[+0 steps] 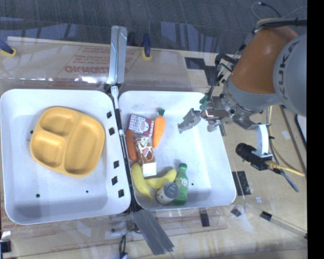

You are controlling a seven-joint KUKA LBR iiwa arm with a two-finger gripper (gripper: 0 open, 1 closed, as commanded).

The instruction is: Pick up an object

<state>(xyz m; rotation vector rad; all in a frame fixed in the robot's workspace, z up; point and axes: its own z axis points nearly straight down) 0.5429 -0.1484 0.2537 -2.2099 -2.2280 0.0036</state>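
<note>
The claw [188, 122] is hanging over the right bin [216, 161], and its fingers are spread apart with nothing between them. Just to its left the toy carrot [158, 130] is lying by a small carton [140, 124]. A yellow plate [68, 140] is sitting in the left bin [16, 193].

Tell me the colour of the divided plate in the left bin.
Yellow. The divided plate lies in the left bin, plain in the camera view.

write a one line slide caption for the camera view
Gripper poised over the right bin beside a carrot, banana and green bottle; yellow divided plate in left bin.
</note>
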